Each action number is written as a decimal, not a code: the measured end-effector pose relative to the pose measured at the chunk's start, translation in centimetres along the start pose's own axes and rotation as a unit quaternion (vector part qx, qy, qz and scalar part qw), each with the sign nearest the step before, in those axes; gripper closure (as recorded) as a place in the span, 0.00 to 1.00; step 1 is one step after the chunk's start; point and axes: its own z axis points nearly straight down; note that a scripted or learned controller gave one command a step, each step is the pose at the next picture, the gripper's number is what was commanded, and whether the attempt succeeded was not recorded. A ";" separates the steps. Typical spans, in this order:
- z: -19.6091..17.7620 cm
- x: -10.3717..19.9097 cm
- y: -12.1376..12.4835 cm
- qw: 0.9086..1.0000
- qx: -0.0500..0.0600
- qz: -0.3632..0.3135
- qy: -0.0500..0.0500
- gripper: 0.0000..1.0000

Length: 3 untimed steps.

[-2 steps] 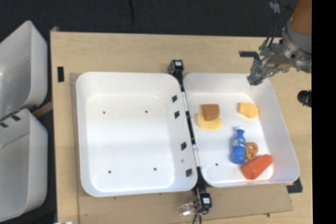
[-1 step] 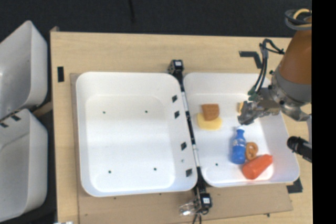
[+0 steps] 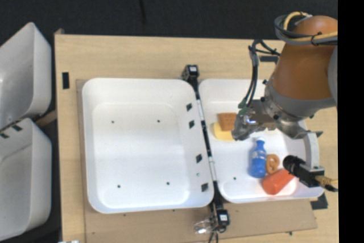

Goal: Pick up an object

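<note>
In the right bin (image 3: 227, 188) lie several small objects. A tan block (image 3: 226, 120) and a yellow piece (image 3: 221, 132) sit near the bin's left side. A blue bottle (image 3: 258, 159) lies lower down, with an orange pretzel-like piece (image 3: 273, 163) and a red-orange object (image 3: 276, 182) to its right. My gripper (image 3: 243, 127) hangs low over the bin, just right of the tan block and yellow piece and above the blue bottle. Nothing shows between its fingers.
The left bin (image 3: 96, 122) stands beside the right one, with a black-clipped divider (image 3: 202, 134) between them. The arm's orange band (image 3: 307, 60) looms over the right bin's far right side. White containers (image 3: 20, 122) sit off the bench at the left.
</note>
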 end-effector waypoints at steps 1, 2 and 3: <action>-5.5 7.5 4.1 1.000 -0.003 0.000 -0.001 1.00; -13.7 15.1 2.9 1.000 -0.004 0.000 0.000 1.00; -24.6 16.4 5.4 1.000 -0.006 0.002 -0.001 1.00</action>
